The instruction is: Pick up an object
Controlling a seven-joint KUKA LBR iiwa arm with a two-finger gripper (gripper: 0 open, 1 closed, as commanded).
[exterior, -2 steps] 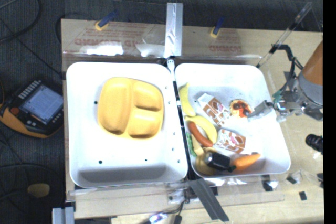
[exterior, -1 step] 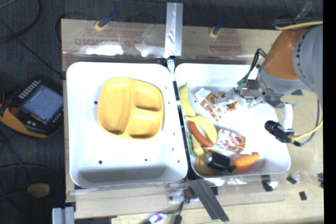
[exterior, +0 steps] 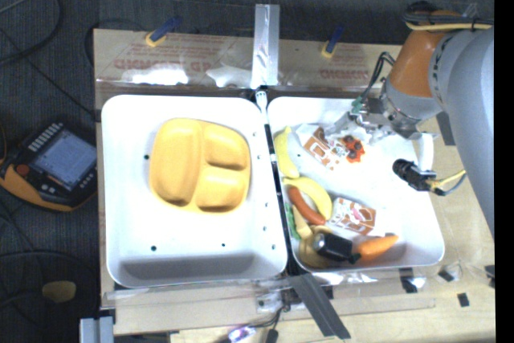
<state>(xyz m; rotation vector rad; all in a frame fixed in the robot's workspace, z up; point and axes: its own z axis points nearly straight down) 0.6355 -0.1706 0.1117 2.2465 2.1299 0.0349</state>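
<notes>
The right bin (exterior: 418, 225) holds a loose pile. A banana (exterior: 283, 153) lies along its left wall, with a hot dog in a bun (exterior: 309, 203) below it. At the front sit a carrot (exterior: 376, 245), a black object (exterior: 336, 245) and a red-and-white snack packet (exterior: 353, 214). A clear packet with orange print (exterior: 331, 145) lies near the back. My gripper (exterior: 363, 115) hangs low over the back of this bin, just right of and above that clear packet. Nothing shows between its fingers.
The left bin (exterior: 128, 253) contains a yellow divided plate (exterior: 199, 163). The grey arm with its orange band (exterior: 418, 68) comes in from the upper right. A black fitting with a cable (exterior: 411, 173) hangs over the right bin's right side. A handheld controller (exterior: 56, 165) lies on the floor at left.
</notes>
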